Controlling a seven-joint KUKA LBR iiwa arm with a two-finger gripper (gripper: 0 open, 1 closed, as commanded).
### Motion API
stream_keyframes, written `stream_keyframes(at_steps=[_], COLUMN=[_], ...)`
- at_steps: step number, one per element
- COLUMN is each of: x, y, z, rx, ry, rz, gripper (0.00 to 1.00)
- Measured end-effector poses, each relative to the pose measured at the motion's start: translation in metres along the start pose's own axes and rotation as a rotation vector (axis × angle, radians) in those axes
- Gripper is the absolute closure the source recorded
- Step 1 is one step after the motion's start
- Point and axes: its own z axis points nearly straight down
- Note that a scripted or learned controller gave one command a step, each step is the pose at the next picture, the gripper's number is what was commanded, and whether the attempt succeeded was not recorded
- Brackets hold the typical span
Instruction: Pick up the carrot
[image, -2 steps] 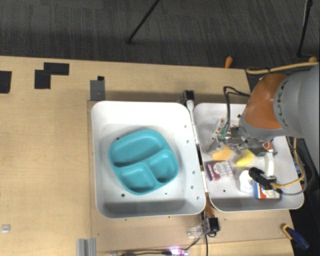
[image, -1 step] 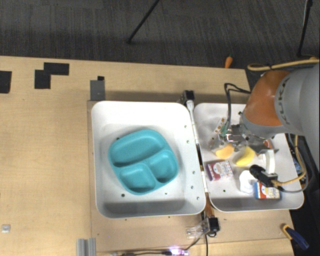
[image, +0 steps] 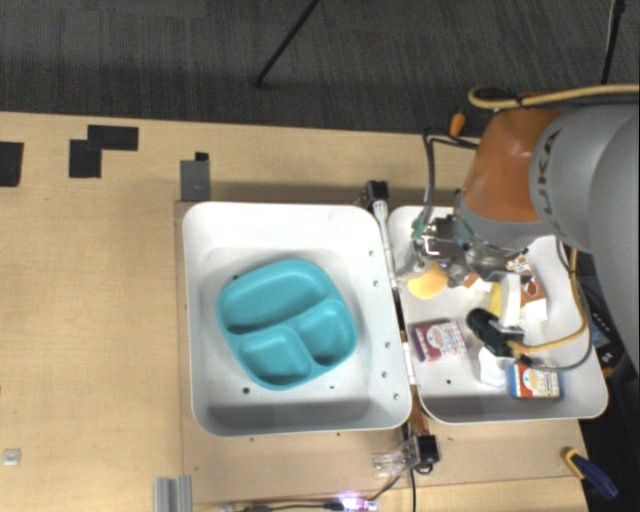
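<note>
Plainly, teal plate (image: 288, 322) in bin (image: 203, 250), tool (image: 443, 262) over cartons (image: 440, 341) in another

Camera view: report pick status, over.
Tool low over right bin. Carrot unconfirmed; yellow-orange item beside tool. Purple packet close by.

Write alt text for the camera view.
A grey and orange robot arm reaches over the right bin, its gripper close to a yellow-orange item; a purple packet and a small carton lie nearby. The left bin holds a teal divided plate.
</note>
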Motion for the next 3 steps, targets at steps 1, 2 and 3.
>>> stream_keyframes(at_steps=[1,2,3], x=[-0.0031,-0.0032,-0.0032], y=[-0.0010,-0.0010,-0.0010], z=[0.0021,0.0021,0.0021], rx=[0.004,0.004,0.004], ry=[-0.003,-0.003,-0.003], rz=[0.005,0.005,0.005], gripper=[0.00,0.00,0.00])
